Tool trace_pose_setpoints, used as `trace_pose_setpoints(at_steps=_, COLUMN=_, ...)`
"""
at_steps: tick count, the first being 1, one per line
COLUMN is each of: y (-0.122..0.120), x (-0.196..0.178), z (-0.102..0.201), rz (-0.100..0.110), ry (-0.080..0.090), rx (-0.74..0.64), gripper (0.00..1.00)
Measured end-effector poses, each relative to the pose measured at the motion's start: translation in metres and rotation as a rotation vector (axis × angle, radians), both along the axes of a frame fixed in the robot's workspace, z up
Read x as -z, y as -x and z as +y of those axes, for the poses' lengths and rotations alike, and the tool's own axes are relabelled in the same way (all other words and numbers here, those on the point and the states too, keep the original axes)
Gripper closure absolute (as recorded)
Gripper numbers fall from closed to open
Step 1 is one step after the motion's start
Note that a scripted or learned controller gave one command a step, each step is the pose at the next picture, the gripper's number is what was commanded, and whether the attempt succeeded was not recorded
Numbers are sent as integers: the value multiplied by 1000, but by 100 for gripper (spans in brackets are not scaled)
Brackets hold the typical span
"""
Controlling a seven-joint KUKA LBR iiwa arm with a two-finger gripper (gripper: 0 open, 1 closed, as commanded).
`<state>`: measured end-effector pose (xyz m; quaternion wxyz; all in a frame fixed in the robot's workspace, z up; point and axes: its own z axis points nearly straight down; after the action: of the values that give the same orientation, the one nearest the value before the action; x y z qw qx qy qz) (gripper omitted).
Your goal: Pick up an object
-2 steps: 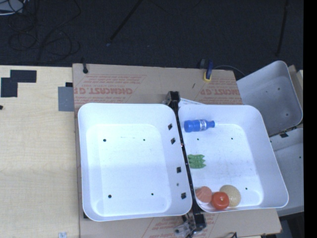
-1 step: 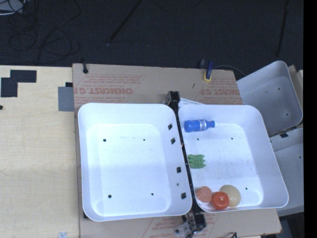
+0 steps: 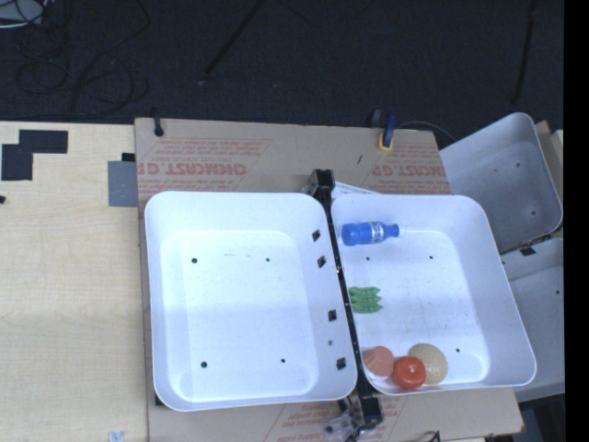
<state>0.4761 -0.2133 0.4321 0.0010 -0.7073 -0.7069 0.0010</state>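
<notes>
The things I could pick all lie in the right bin (image 3: pixel 502 279), the one on the side my arm reaches in from. A blue bottle (image 3: pixel 370 233) lies on its side near that bin's far wall, its cap pointing toward my side. Nearer the middle of the bin, close to the wall shared with the other bin, sits a small green object (image 3: pixel 365 299). In the near corner three round pieces crowd together: a pinkish one (image 3: pixel 378 360), a red one (image 3: pixel 409 371) touching it, and a tan one (image 3: pixel 429 361) just behind the red. Whether my gripper is spread or pressed together I cannot tell. The left bin (image 3: pixel 239 206) lies beyond the right one from my side, joined to it along a seam with small black clips (image 3: pixel 332 315). Both bins rest on a cardboard sheet (image 3: pixel 230 159) on the wooden bench (image 3: pixel 64 274), and a grey metal plate (image 3: pixel 502 168) lies tilted at the right bin's far corner
</notes>
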Motion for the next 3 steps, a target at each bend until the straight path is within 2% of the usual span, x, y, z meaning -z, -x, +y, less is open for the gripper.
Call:
trace_pose_setpoints(at_steps=1, y=0, x=23, z=0, rz=1, ry=0, rx=0, gripper=100)
trace_pose_setpoints(at_steps=2, y=0, x=72, z=0, rz=2, ry=-1, rx=0, gripper=100)
trace_pose_setpoints(at_steps=3, y=0, x=105, z=0, rz=2, ry=-1, rx=0, gripper=100)
